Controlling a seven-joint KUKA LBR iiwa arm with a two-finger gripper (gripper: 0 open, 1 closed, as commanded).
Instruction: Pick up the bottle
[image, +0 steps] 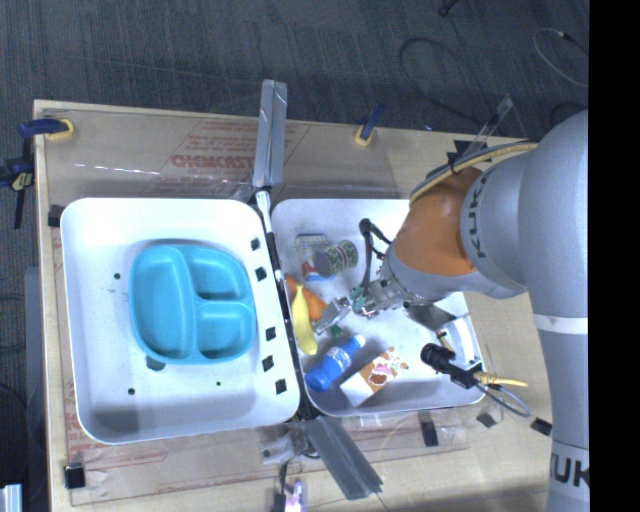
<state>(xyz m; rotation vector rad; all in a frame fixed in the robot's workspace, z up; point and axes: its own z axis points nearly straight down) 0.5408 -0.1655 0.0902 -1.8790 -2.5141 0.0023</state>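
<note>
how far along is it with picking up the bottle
Early stage. Done: the arm has reached over the right bin, and the gripper sits low among the clutter there. In hand: nothing visibly; the bottle, with its blue cap, lies on the bin floor just below the gripper, beside the banana. Left: get onto the bottle, close on it and lift.

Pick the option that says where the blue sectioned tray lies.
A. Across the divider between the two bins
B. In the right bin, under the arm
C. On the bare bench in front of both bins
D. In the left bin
D: the blue sectioned tray lies flat inside the left bin, while the bottle and the other small items lie in the right bin.
</note>
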